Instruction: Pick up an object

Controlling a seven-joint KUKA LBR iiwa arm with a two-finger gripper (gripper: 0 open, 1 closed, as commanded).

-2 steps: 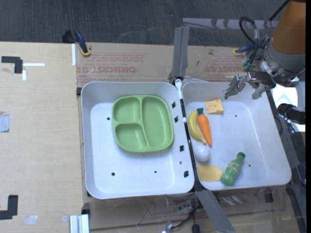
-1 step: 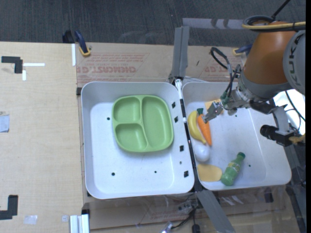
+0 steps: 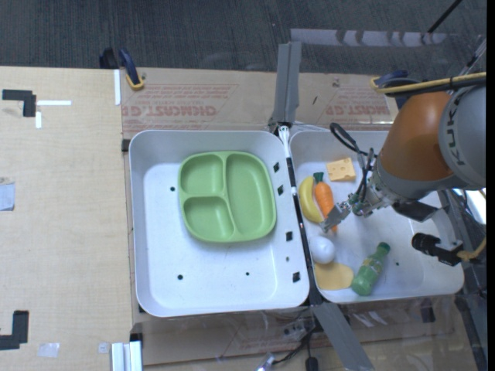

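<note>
The grey arm (image 3: 433, 141) with its orange band reached into the right white bin (image 3: 418, 284). Left of that bin, the other white bin (image 3: 155, 230) held a green divided plastic plate (image 3: 227, 196). Inside the right bin lay a green bottle (image 3: 370, 270), yellow banana (image 3: 308, 199), orange carrot (image 3: 325, 198) and white egg (image 3: 321, 250). The gripper (image 3: 340, 215) hung just beside the carrot; I could not tell its grip. Crowding risked a glancing miss.

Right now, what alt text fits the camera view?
The arm's gripper hangs low in the right bin, beside a carrot and banana. That bin also has an egg, bottle and cheese; the left bin has a green plate.
</note>
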